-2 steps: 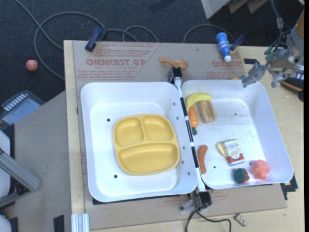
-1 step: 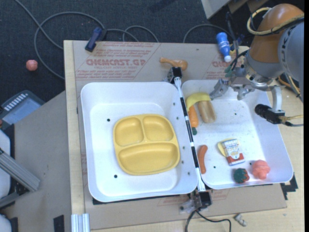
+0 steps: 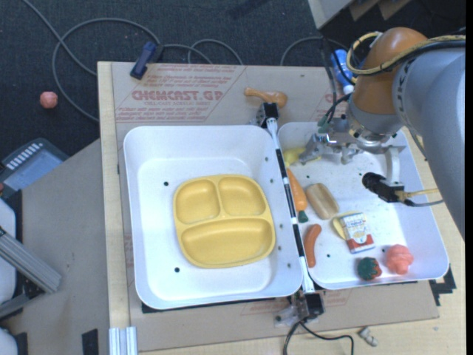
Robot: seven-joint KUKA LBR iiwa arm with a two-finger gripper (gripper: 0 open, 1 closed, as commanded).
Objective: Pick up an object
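My gripper point(image 3: 330, 151) hangs low over the far left part of the right bin point(image 3: 421, 220), beneath the orange-banded wrist. A small yellow piece point(image 3: 293, 156) lies just left of it, near the bin's wall. Nearer the camera lie an orange carrot point(image 3: 296, 191), a tan bread roll point(image 3: 321, 200), a red sausage point(image 3: 312, 243) and a small red and white carton point(image 3: 357, 233). A pink lump point(image 3: 399, 259) and a green and red toy point(image 3: 369, 268) rest in the near right corner. I see nothing held in the gripper.
The left bin point(image 3: 148, 154) holds a yellow divided tray point(image 3: 222, 220). A tan toy point(image 3: 266, 95) lies on the board behind the bins, a blue clip point(image 3: 145, 59) sits at its far left edge, and a pink ball point(image 3: 48, 99) is on the floor.
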